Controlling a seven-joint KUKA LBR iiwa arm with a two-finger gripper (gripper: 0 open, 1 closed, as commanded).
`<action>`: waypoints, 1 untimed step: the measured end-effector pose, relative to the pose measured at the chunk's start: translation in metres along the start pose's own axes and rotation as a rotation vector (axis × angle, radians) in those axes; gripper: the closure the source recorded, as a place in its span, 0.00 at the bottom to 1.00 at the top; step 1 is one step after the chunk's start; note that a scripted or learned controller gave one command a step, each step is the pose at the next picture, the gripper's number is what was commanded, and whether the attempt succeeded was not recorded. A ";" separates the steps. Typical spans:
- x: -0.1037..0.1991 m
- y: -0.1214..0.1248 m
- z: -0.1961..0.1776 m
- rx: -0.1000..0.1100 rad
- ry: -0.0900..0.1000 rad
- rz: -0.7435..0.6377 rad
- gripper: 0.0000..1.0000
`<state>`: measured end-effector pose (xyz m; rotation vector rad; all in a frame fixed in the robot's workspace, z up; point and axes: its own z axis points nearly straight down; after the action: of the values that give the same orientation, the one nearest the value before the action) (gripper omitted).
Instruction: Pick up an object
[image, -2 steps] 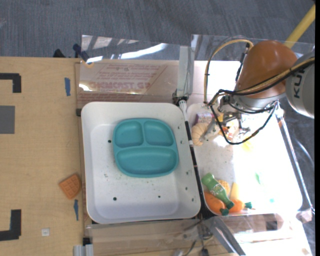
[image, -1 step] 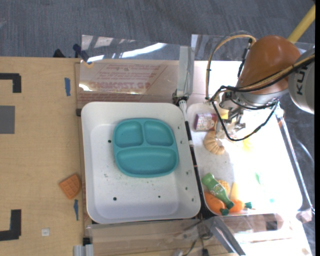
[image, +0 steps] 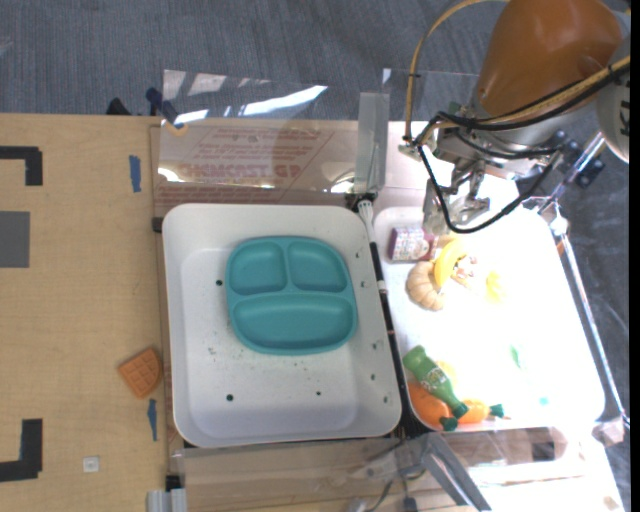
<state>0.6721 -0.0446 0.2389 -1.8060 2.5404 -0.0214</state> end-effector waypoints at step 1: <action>0.001 0.001 -0.003 -0.008 -0.003 0.007 1.00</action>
<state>0.6710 -0.0456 0.2420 -1.7991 2.5481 -0.0094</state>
